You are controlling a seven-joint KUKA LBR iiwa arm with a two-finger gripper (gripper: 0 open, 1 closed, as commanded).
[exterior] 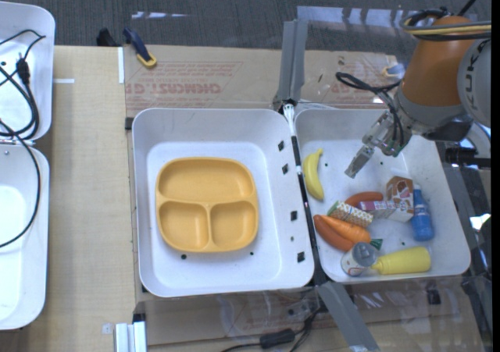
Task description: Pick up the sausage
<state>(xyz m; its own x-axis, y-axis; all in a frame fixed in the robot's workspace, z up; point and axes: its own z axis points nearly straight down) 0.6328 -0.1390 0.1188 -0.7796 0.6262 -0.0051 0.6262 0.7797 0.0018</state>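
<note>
The end effector [361, 161] hangs spread and holding nothing over the right bin [437, 157], while the sausage [364, 199] lies untouched just nearer among the clutter, so the pick is all ahead.

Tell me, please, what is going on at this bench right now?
The arm reaches in from the right, and its gripper hangs over the right bin with nothing between its fingers. The sausage lies lower in that bin, among a banana, a carrot, a blue bottle and a yellow bottle. The left bin holds a yellow divided plate.
</note>
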